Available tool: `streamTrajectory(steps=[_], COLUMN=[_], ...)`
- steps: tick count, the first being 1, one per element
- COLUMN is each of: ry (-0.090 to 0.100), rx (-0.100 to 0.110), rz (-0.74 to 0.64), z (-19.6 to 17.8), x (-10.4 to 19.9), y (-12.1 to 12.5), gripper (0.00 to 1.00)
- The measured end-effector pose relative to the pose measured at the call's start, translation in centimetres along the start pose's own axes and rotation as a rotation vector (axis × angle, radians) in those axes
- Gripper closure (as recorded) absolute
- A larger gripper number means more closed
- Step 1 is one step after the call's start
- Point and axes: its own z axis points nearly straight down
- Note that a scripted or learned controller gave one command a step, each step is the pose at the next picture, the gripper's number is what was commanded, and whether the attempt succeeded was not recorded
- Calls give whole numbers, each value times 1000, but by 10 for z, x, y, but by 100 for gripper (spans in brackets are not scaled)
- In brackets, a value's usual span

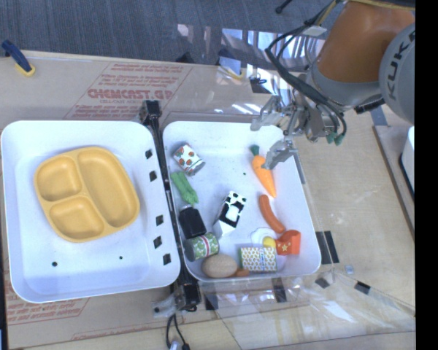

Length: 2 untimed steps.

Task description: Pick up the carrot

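Note:
The carrot (263,174), orange with a small green top, lies in the right bin (204,138) near its right wall, pointing down toward the front. My gripper (271,134) hangs over the bin's upper right corner, just above and to the right of the carrot's green end. Its two fingers are spread apart, one finger (261,116) toward the back and the other finger (279,154) close beside the carrot's top. Nothing sits between them.
The right bin also holds a small patterned can (187,159), a green pod (184,187), a black-and-white carton (233,209), a sausage (271,214), a black block (191,222), an egg-like potato (219,266) and other toy food. The left bin (29,268) holds a yellow divided plate (86,192).

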Motion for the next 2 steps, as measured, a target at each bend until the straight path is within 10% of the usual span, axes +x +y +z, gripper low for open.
streamTrajectory(steps=[1, 2], ry=[-10, -9], rx=[1, 1], rz=[63, 54], z=[155, 146], x=[-9, -10], y=[-15, -12], gripper=[0, 100])
